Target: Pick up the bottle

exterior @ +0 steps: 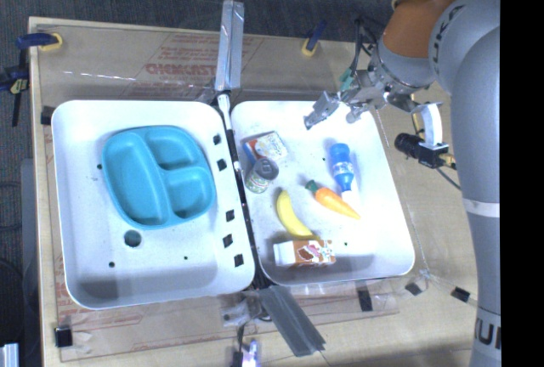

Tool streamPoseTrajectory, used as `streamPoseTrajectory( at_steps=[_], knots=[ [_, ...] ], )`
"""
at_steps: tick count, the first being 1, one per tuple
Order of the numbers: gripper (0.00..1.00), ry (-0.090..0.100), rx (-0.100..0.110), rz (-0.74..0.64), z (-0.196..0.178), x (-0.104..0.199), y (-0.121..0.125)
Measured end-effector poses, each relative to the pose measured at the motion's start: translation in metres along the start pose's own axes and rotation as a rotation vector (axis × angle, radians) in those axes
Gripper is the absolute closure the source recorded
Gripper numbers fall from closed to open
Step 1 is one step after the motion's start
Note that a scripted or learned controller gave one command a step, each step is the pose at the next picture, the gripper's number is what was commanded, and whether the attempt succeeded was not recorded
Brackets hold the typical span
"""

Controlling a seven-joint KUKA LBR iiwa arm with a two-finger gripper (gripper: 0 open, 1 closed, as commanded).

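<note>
A small clear bottle with a blue cap and blue label [342,167] lies on its side in the right bin [387,225], near that bin's right wall. My gripper [327,110] hangs over the bin's far edge, up and a little left of the bottle, apart from it. Its fingers [318,116] stand spread with nothing between them.
In the right bin lie a carrot [333,200], a banana [291,216], a small carton [303,252], a tin can [259,176] and a flat packet [265,144]. The left bin [85,272] holds a blue divided tray [159,174]. A metal divider [228,51] stands between the bins.
</note>
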State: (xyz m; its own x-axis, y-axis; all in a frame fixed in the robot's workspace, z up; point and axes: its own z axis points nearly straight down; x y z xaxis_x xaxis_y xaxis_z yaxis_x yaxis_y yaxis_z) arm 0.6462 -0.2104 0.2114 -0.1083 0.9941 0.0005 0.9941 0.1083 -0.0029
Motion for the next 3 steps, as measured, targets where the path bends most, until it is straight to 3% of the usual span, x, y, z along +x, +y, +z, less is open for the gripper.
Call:
streamPoseTrajectory(
  at_steps=[1, 2, 3],
  knots=[
    [0.00, 0.001, 0.003, 0.044, 0.009, 0.000, -0.004],
    [0.00, -0.001, 0.001, -0.075, -0.041, 0.002, -0.008],
    [0.00, 0.000, 0.001, -0.076, -0.041, 0.002, -0.008]
  ],
)
